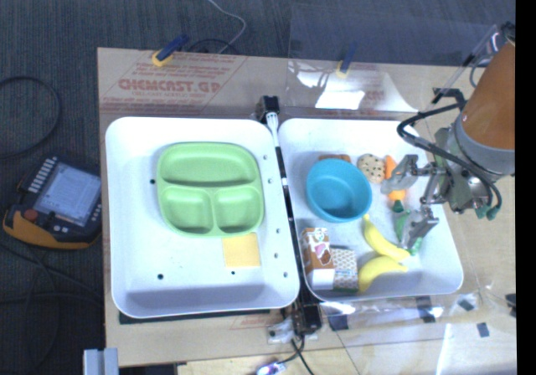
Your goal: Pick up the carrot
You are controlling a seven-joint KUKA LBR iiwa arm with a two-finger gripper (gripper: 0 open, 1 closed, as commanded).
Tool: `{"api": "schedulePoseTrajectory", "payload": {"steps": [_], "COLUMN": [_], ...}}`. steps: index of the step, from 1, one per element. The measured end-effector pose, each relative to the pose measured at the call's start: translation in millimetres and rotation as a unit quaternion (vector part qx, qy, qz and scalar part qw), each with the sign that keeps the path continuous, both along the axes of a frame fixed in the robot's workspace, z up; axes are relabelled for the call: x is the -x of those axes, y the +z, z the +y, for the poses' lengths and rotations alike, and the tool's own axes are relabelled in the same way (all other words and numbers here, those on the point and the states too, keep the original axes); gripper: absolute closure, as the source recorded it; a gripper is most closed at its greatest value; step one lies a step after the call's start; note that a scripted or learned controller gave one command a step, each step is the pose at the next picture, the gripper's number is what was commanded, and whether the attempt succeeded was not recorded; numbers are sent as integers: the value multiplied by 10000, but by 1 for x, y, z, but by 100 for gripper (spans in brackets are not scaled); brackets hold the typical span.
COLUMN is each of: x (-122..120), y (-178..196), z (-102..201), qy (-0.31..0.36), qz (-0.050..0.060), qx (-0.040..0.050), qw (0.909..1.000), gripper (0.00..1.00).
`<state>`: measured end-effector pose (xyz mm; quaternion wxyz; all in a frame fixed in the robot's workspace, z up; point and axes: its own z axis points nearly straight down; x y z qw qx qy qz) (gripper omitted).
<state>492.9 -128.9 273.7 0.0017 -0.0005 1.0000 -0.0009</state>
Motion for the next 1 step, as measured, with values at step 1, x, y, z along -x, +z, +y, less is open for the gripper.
{"api": "schedulePoseTrajectory", "payload": {"steps": [1], "x": [-46], "y": [-104], "z": [-37], "qy": [-321], "qz": [58], "qx": [-15], "qw": [9995], "gripper": [0]}}
